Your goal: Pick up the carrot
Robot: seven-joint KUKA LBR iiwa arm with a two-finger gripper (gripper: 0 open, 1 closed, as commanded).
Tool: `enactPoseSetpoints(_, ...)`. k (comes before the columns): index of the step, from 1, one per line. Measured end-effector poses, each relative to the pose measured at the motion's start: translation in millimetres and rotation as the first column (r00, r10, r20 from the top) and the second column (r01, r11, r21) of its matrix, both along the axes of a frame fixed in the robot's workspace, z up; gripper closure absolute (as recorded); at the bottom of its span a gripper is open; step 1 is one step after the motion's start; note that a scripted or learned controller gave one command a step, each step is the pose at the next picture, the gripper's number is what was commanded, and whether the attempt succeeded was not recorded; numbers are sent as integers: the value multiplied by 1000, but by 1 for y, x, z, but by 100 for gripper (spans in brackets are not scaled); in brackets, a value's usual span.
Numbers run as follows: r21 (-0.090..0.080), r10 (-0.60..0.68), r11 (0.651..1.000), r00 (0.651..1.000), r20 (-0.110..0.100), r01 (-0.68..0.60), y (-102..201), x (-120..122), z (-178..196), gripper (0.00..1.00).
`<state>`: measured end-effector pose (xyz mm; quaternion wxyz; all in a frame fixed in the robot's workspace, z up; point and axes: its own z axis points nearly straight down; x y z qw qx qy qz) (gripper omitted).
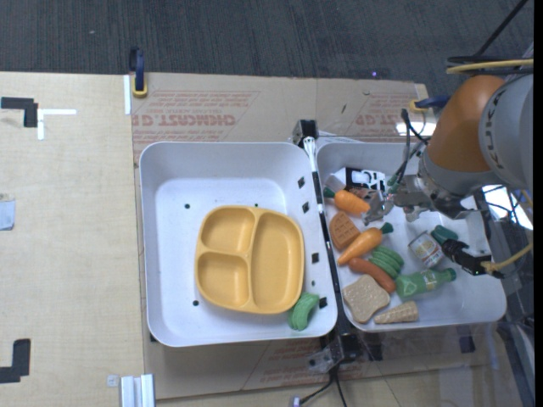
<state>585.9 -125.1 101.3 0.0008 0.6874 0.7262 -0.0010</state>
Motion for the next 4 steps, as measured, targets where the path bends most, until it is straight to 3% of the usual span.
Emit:
enactPoseSetpoints(1,-13,-52,999,999,13,52,21,-16,-5,0)
enactPoseSetpoints(2,2,-287,958,958,-2,287,20,-37,-9,0)
enactPoseSetpoints(3,2,-289,957,957,0,289,19,-35,0,100)
enactPoseSetpoints(4,2,-289,957,957,0,289,19,-36,0,0)
